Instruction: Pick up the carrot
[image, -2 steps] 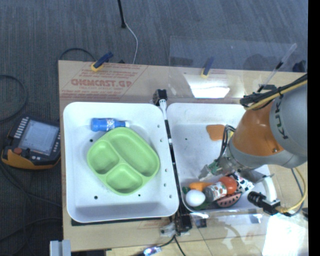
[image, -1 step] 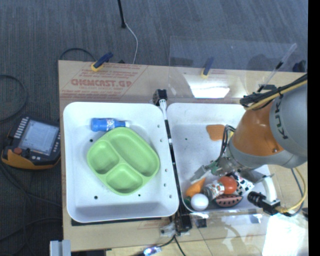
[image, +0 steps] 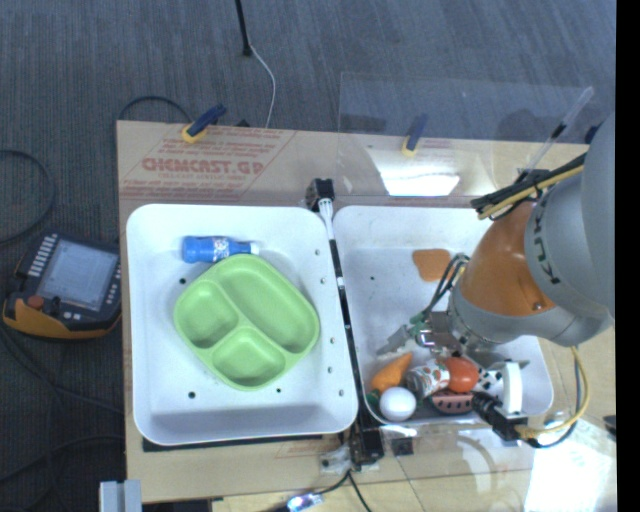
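Observation:
The carrot (image: 391, 371), a short orange piece, lies in the right bin (image: 375, 245) near its front left corner, tilted up to the right. The gripper (image: 422, 336) hangs low over the bin, just up and right of the carrot's upper end and very close to it. The grey and orange wrist behind it hides part of the bin floor. Nothing can be seen held.
A white ball (image: 398, 404), a red-orange round toy (image: 462, 376) and several small toys crowd the front of the right bin beside the carrot. An orange flat piece (image: 431, 263) lies farther back. The left bin (image: 150, 380) holds a green divided plate (image: 247, 320) and a blue bottle (image: 214, 248).

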